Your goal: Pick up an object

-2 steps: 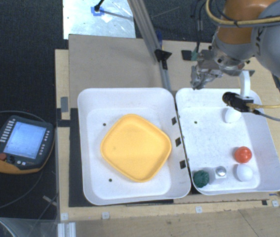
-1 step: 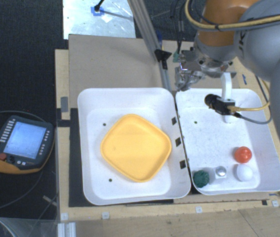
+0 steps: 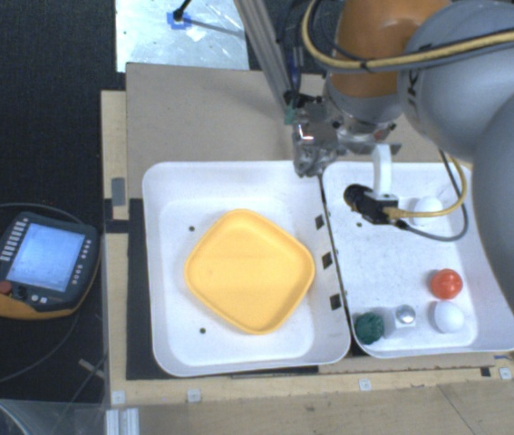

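A yellow square plate [image 3: 249,270] lies in the middle of the left bin [image 3: 162,243]. Along the front of the right bin [image 3: 388,261] sit an orange ball [image 3: 446,284], a white ball [image 3: 448,316], a small grey metal piece [image 3: 405,315] and a dark green object [image 3: 370,326]. Another white object [image 3: 427,207] lies near that bin's back, partly behind a yellow cable. My gripper [image 3: 345,166] hangs over the back left corner of the right bin, close to the wall between the bins, well apart from the front objects.
The big grey arm [image 3: 483,107] covers the right bin's back right part. A teach pendant [image 3: 35,263] lies off the bench at the left. Black clips [image 3: 327,259] line the wall between the bins.
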You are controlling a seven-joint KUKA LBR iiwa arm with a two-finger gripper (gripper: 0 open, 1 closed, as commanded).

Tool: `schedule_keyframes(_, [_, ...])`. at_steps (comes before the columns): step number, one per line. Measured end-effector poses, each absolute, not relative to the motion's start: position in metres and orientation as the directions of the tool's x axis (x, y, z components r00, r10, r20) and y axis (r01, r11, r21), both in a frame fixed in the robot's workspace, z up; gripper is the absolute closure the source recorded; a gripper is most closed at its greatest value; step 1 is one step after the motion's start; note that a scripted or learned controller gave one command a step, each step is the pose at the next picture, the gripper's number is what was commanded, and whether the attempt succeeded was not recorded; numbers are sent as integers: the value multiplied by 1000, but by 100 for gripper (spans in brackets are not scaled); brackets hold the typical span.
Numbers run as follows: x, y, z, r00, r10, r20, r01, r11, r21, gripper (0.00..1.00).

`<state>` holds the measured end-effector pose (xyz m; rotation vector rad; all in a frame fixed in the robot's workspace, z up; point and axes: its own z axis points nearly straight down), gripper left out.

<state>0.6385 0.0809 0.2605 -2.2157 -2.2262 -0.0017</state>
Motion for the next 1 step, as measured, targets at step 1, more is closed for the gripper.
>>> schedule_keyframes(1, [639,78,260,0,1000,0,1000,0,0,0])
